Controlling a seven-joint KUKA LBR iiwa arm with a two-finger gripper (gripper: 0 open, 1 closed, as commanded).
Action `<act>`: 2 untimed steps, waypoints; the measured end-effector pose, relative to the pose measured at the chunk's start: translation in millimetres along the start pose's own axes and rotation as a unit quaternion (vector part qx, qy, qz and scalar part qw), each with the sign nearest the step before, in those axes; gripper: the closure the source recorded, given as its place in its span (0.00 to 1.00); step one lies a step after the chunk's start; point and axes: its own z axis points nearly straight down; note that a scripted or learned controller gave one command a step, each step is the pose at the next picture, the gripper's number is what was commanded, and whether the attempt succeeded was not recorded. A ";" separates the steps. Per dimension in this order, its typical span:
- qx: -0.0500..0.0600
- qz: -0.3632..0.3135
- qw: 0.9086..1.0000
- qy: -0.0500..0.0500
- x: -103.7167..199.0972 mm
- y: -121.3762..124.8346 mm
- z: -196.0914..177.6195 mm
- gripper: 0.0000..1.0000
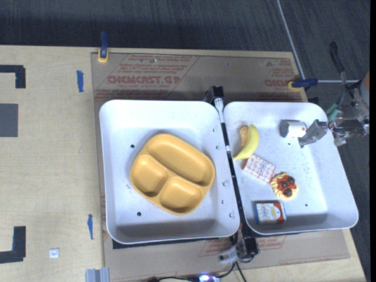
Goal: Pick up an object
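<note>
- Gripper (310, 133) at the grey arm's end is reaching in over the upper right part of the right-hand shallow white bin (329, 216); whether it is released or clenched, I cannot tell.
- A small grey-and-white cylinder (291, 128) is lying in that bin, just left of the gripper.
- A yellow plastic banana (249, 142) is lying near the bin's left wall.
- A red-checked white packet (258, 169), a round yellow tart with red berries (284, 185) and a small green-and-red box (269, 212) are sitting lower in the bin.
- A yellow three-compartment plastic tray (171, 173) is filling the neighbouring bin (117, 122), left of the first.

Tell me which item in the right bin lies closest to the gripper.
The small grey-and-white cylinder, lying on its side in the right bin's upper right part, just left of the gripper. The banana, red-checked packet, round tart and small box lie farther off.
</note>
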 end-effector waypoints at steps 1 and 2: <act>0.000 0.000 1.000 0.001 18.6 -47.2 175.6 0.00; -0.003 0.001 1.000 -0.001 18.2 -45.7 165.3 1.00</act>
